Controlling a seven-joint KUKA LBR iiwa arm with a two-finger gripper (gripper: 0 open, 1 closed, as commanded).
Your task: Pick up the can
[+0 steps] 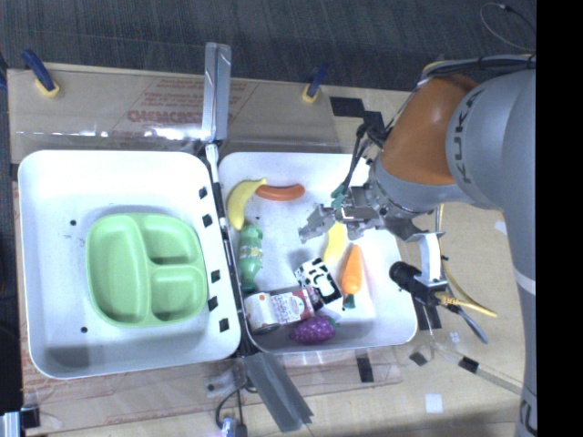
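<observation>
From the slanted overhead camera, two shallow white plastic bins sit side by side on the table. The left bin [41, 244] holds a pale green compartment tray [144, 267] lying flat near its middle. The right bin [392, 321] is crowded. Along its left wall lie a yellow banana [239, 202] and, just below it, a small green bottle [250, 251]. An orange-red sausage [282, 191] lies beside the banana's upper end. At the front of this bin rests the red and white can [278, 309], lying on its side, with a bunch of purple grapes [312, 330] touching its right end. A black and white patterned box [318, 280] sits just above the grapes, and an orange carrot [351, 271] lies to its right.

The grey arm with the orange band [428, 135] reaches in from the right. Its gripper [326, 225] hangs over the middle of the right bin, above a pale yellow object [334, 242], well apart from the can. Whether the gripper is wide or narrow cannot be told.
</observation>
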